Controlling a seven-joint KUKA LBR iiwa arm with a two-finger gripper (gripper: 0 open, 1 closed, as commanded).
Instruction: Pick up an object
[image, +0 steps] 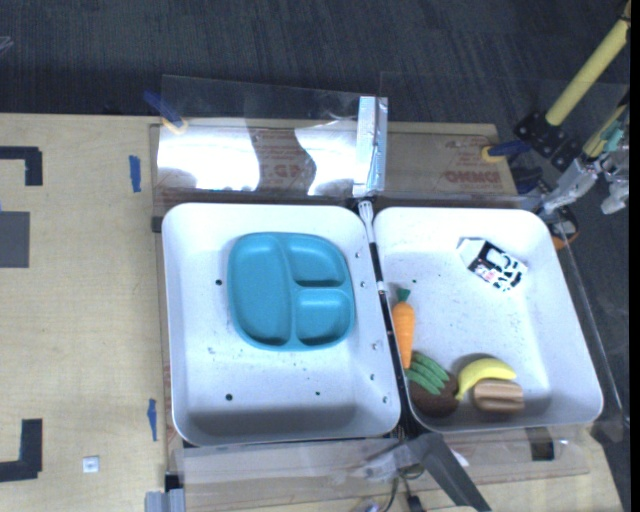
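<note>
The right bin (560, 330) holds toy food. An orange carrot (403, 330) with a green top lies along its left wall. A green ridged piece (430, 372) rests on a dark brown piece (436, 398) at the front. Next to them are a yellow banana (485, 373) and a tan bread-like piece (497, 397). A small white and black item (494, 265) lies near the back. What looks like my gripper (585, 182) is outside the bin, past its back right corner, above nothing in the bin.
The left bin (190, 370) carries a blue divided tray (292, 288). A clear plastic sheet (260, 145) stands behind the left bin. A yellow bar (590, 65) and cables sit at the top right, beside the bench edge.
</note>
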